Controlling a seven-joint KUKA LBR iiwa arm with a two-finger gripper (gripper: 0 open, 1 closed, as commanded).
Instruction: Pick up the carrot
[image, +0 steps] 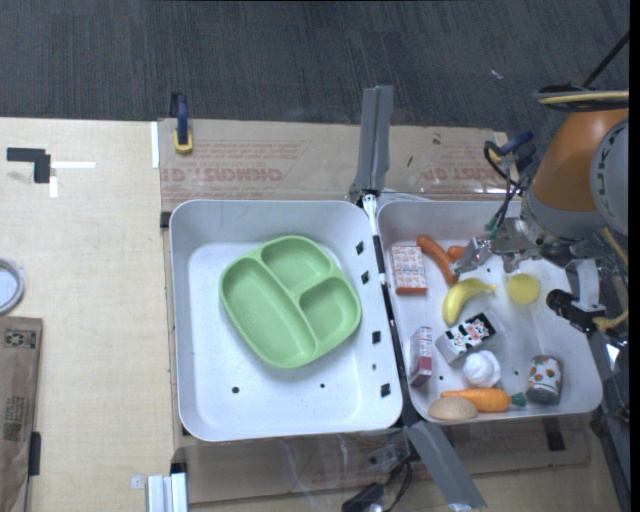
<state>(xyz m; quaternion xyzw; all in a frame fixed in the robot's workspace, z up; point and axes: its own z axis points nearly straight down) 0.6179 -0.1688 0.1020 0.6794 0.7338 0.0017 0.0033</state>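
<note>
In the left bin sits only a green divided plate, so my business is in the right bin. The carrot lies flat along its near wall, tip touching a beige lump. I judge it light, stiff and smooth, best taken across its thick middle. The hand hovers well apart at the far side; released or clenched, I cannot tell.

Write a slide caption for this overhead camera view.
Grey arm's gripper hovers above the right white bin, far from the orange toy carrot.
</note>
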